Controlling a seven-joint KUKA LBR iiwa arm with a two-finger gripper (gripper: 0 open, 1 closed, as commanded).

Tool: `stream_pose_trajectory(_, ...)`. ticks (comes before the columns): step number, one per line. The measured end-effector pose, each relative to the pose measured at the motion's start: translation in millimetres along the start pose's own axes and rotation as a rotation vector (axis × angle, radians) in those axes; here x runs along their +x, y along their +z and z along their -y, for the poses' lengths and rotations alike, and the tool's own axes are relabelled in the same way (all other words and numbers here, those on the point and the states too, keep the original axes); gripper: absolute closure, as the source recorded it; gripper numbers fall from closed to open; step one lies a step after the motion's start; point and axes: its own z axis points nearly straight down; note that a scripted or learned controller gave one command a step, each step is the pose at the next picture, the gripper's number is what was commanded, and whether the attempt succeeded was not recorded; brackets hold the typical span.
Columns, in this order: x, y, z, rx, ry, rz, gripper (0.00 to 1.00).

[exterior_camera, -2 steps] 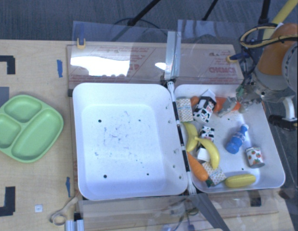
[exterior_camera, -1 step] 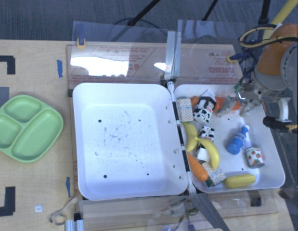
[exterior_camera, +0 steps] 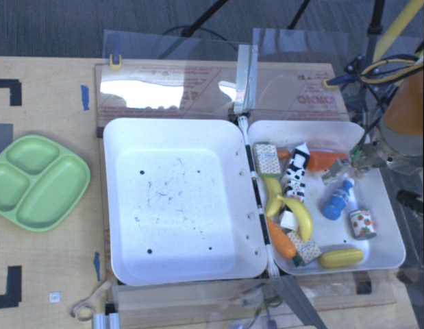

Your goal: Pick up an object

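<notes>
- The arm [exterior_camera: 407, 115] comes in from the right, over the far right corner of the right bin [exterior_camera: 393, 235].
- The gripper [exterior_camera: 345, 168] hangs low over that bin, near the back.
- I cannot tell if it is open or closed, because it is too small and blurry.
- A blue bottle [exterior_camera: 336, 201] lies just below the gripper, very near it.
- An orange toy [exterior_camera: 326, 160] lies just left of the gripper, by the back wall.
- A black and white cow toy [exterior_camera: 294, 173] stands in the middle of the bin.
- A checked box [exterior_camera: 267, 158] sits left of the cow toy.
- A banana [exterior_camera: 298, 214] lies below the cow toy.
- A carrot [exterior_camera: 280, 242] lies near the front left corner.
- A lemon [exterior_camera: 342, 257] lies by the front wall.
- A small can [exterior_camera: 362, 223] sits right of the bottle.
- The left bin [exterior_camera: 122, 252] has only faint marks inside.
- A green plate [exterior_camera: 37, 181] sits on the bench, well apart from the bins on the left.
</notes>
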Motion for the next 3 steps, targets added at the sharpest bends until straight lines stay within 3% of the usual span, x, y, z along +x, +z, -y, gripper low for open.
stream_pose_trajectory(1,19,25,47,-0.002,-0.112,0.005,0.00)
stream_pose_trajectory(2,18,14,46,-0.008,-0.110,0.007,1.00)
stream_pose_trajectory(3,93,-93,34,0.001,0.023,0.003,1.00)
